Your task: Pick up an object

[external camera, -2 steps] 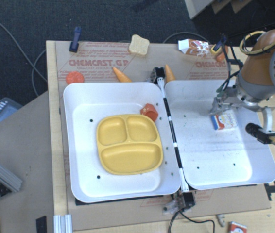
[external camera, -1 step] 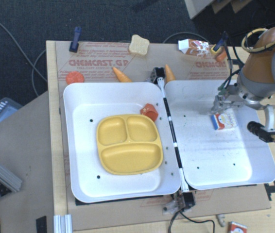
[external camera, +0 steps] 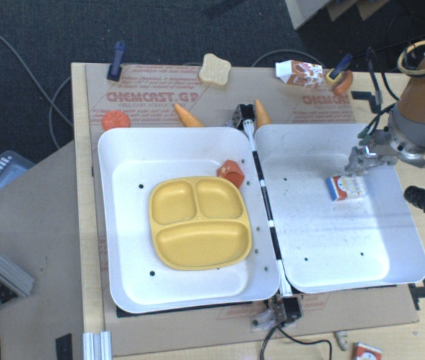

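A small red, white and blue packet (external camera: 345, 188) lies flat in the right bin (external camera: 325, 268), in its far right part, near the end effector (external camera: 360, 161). Its long axis runs roughly left to right across the bin floor, slightly tilted, with the red and blue end toward the left. The end effector hangs just above and beyond the packet, apart from it as far as the view shows; whether its fingers are open or closed I cannot tell. The arm (external camera: 421, 103) comes in from the right, its orange band above the grey wrist, bent down toward the bin's far right corner.

The left bin (external camera: 122, 201) holds a yellow divided plate (external camera: 199, 222) near its middle and a small red toy piece (external camera: 232, 172) just beyond the plate's far right corner. Both bins sit side by side on a brown board (external camera: 160, 96) printed with red lettering, which lies on the bench. On the board beyond the bins lie a slice of toy bread (external camera: 215, 69), an orange toy carrot (external camera: 188, 116), a red round piece (external camera: 115, 118), a blue clip (external camera: 116, 58) and a small carton (external camera: 299, 73). Dark carpet (external camera: 85, 13) covers the floor behind, crossed by a light cable (external camera: 25, 66).
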You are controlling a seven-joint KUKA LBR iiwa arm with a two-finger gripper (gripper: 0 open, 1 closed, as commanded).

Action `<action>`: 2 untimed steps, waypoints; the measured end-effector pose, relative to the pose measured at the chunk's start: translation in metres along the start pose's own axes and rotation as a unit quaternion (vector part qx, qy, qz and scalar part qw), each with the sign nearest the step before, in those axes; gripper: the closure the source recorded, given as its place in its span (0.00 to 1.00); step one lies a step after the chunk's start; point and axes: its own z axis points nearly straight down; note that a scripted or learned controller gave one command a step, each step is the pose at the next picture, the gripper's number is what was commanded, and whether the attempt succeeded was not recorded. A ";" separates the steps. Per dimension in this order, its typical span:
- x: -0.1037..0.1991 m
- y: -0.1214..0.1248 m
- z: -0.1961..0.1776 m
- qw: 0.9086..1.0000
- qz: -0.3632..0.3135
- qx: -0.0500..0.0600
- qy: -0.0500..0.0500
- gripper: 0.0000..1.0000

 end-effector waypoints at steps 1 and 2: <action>0.008 -0.028 0.004 1.000 0.000 0.002 0.002 1.00; -0.015 -0.004 0.034 1.000 -0.001 -0.003 0.001 1.00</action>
